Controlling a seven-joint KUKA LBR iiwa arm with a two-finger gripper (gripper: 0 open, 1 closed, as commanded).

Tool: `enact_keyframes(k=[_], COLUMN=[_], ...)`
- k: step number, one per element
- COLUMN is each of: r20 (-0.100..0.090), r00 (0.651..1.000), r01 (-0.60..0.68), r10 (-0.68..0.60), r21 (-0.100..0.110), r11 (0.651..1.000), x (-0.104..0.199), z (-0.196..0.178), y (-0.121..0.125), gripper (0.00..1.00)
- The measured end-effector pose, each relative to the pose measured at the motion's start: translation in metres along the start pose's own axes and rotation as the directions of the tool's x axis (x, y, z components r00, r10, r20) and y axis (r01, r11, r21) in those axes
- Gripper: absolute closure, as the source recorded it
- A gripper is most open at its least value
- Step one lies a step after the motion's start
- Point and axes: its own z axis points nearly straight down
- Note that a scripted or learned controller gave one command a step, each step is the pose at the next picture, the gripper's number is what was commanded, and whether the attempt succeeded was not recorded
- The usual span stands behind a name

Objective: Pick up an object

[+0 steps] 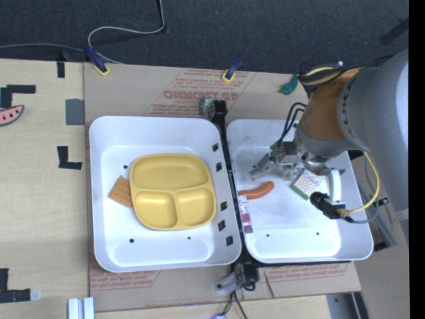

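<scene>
Gripper [262,168] hangs with fingers apart, empty; it should descend toward the sausage [256,191] at 6 o'clock, straddling it crosswise.

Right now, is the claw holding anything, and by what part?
Nothing is held. The claw hovers in the right bin, apart from the sausage below it.

Glossy plastic bins [106,198]; smooth matt yellow tray [172,190]
</scene>
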Motion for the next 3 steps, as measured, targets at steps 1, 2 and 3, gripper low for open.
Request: enact_keyframes(k=[1, 2, 3], r20=[-0.001, -0.001, -0.001], r00=[1.0, 1.0, 1.0], r01=[0.001, 0.001, -0.001], r10=[-0.001, -0.001, 0.001], r21=[0.001, 0.001, 0.0], r11=[1.0, 1.0, 1.0], x=[0.0, 0.0, 0.019], z=[-0.009, -0.009, 0.009], y=[0.0, 0.0, -0.031], gripper=[1.0, 0.0, 0.0])
